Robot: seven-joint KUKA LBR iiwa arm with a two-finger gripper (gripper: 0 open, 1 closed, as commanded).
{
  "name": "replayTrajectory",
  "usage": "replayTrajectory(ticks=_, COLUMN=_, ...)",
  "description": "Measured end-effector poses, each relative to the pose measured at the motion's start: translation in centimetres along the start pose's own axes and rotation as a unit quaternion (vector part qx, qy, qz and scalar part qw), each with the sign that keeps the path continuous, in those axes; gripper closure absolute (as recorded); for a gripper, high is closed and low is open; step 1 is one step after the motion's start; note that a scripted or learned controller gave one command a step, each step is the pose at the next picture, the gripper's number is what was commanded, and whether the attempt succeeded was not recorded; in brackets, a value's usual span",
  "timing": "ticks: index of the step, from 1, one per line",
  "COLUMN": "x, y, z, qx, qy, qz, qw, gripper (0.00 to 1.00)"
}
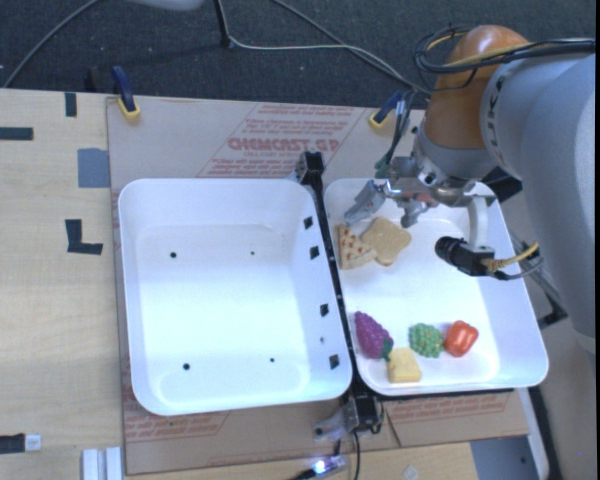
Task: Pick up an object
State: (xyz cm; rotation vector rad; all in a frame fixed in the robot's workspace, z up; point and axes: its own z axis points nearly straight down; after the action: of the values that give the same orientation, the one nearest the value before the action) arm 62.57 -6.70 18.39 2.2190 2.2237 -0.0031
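The worktop (pixel 40 268) is pale wood with a cardboard sheet (pixel 270 143) laid over it, and two white bins sit on that sheet side by side. The arm (pixel 520 118), grey with an orange band, comes in from the right and bends down over the far end of the right bin (pixel 510 298). The left bin (pixel 220 298) lies well to the left of the jaws (pixel 388 204), past the black divider clips (pixel 325 268) where the two bins meet.

The jaws hang low at the right bin's far-left corner; their fingers look spread, one grey finger slanting left and down toward the waffle (pixel 350 248), and nothing sits between them. Just below the jaws lies the bread slice (pixel 386 240), its left edge touching or overlapping the waffle, which rests against the bin's left wall. The black cable end (pixel 458 253) hangs to the right of the jaws, above the bin floor.

Well below the jaws, at the near end, four small toys cluster: purple grapes (pixel 372 334), broccoli (pixel 427 340), a red pepper (pixel 461 338) and a yellow piece (pixel 405 367) in front.
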Motion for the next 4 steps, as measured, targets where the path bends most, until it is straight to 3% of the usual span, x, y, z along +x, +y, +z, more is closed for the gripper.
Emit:
replayTrajectory(ticks=1, x=0.0, y=0.0, z=0.0, qx=0.0, qy=0.0, qz=0.0, qw=1.0, gripper=0.0)
replayTrajectory(ticks=2, x=6.8, y=-4.9, z=0.0, qx=0.002, qy=0.002, qz=-0.002, qw=1.0, gripper=0.0)
replayTrajectory(ticks=3, x=8.8, y=-9.2, z=-7.9, qx=-0.003, qy=0.002, qz=-0.001, qw=1.0, gripper=0.0)
replayTrajectory(ticks=4, x=-0.8, y=-4.4, z=-6.8, qx=-0.001, qy=-0.002, qz=0.005, qw=1.0, gripper=0.0)
